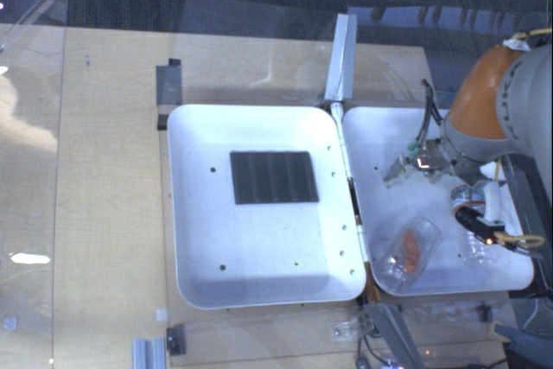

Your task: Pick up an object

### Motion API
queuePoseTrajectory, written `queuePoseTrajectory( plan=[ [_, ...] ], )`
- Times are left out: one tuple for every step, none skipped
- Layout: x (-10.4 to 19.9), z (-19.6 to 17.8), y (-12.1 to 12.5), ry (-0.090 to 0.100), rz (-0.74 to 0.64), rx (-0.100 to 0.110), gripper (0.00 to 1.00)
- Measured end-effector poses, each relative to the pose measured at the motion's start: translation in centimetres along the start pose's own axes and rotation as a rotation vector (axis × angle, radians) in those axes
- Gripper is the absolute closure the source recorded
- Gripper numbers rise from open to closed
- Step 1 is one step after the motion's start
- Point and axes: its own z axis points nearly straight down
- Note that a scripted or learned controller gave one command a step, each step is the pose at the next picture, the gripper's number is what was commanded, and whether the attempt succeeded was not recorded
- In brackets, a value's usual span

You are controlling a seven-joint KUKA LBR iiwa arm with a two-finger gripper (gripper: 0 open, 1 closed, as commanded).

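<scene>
Two white bins (259, 121); one clear cup (408, 251), one pincer (399, 171)

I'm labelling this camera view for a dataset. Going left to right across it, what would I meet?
Bare wooden bench → left white bin with a dark ribbed rectangle in it → divider between the bins → right white bin → clear plastic object with something orange inside → grey arm with orange band.

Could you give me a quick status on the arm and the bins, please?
Gripper over right bin, nothing seen in it. Clear plastic cup with orange inside lies on its side, untouched. Dark ridged pad in left bin.
</scene>
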Motion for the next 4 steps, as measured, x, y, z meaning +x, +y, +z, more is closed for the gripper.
queuePoseTrajectory(
  plan=[
    [-6.8,-7.1,0.5,0.001,-0.052,0.006,0.00],
    [-6.4,-0.2,-4.8,0.003,-0.131,0.007,0.00],
    [-3.2,-0.3,-10.3,-0.003,-0.221,-0.004,0.00],
    [-6.2,-8.3,-10.6,0.001,-0.070,0.006,0.00]
  ],
)
